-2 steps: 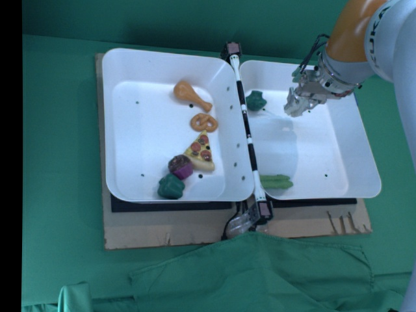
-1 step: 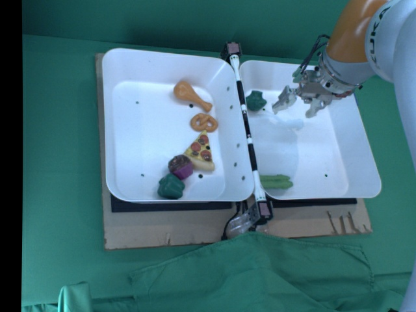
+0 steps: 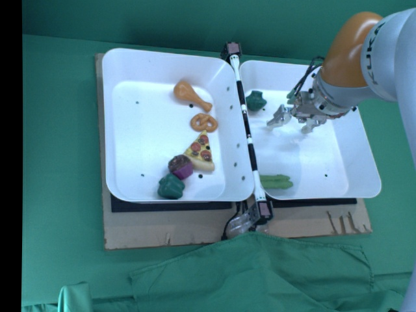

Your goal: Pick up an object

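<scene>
Flanking open gripper (image 3: 294, 119): broccoli (image 3: 255, 100), green beans (image 3: 276, 182).

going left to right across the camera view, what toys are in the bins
green pepper → purple cupcake → chicken drumstick → green broccoli piece → green bean pod

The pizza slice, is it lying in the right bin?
No, the pizza slice lies in the left bin, between the pretzel and the purple piece.
</scene>
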`<state>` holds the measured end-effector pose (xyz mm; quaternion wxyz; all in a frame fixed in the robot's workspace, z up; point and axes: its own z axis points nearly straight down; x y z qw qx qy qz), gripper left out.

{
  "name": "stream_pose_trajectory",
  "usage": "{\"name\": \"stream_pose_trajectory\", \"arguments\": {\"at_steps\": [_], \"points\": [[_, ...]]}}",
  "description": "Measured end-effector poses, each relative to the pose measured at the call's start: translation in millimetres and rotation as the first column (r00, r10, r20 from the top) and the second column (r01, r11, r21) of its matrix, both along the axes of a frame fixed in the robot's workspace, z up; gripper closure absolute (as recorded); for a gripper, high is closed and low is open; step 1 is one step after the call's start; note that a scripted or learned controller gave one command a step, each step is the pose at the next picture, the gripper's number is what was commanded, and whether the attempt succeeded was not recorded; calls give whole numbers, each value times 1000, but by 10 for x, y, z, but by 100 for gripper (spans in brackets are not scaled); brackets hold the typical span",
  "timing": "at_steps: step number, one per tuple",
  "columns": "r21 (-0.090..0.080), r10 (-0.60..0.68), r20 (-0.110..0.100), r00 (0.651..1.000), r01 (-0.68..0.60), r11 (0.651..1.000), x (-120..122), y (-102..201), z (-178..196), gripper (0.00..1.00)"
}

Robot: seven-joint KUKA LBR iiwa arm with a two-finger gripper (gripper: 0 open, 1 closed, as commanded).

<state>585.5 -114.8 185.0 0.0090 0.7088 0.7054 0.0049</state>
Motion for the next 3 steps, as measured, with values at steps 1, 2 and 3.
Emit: {"name": "stream_pose_trajectory", "arguments": {"at_steps": [1, 2, 3], "points": [[0, -1, 2, 1000, 1, 1000, -499, -123, 14, 0], [0, 1, -4, 1000, -1, 1000, 211, -751, -4, 0], [1, 7, -11, 1000, -7, 1000, 1085, -716, -21, 0]]}}
